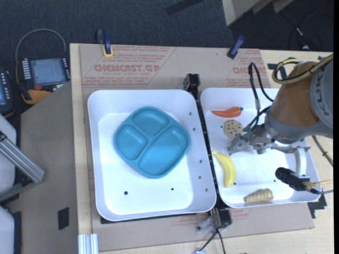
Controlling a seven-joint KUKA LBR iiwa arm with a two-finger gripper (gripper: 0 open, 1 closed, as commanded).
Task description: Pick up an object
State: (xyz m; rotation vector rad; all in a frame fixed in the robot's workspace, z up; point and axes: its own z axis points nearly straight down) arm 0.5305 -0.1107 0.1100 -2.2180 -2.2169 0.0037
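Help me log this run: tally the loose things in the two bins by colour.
Blue: 1, divided plate
Red: 1, chili pepper
Yellow: 1, banana
Tan: 2, cookie, cone
Total: 5

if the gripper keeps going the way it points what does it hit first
The gripper points left across the right bin. Its tip is beside the cookie, with the banana just below that line; probably the cookie, though depth is unclear from above.

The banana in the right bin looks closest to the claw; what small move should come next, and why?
Probably a short shift toward the banana and down. The gripper hangs just above its upper end, nothing shows between its fingers, and the cookie lies equally close on the other side.
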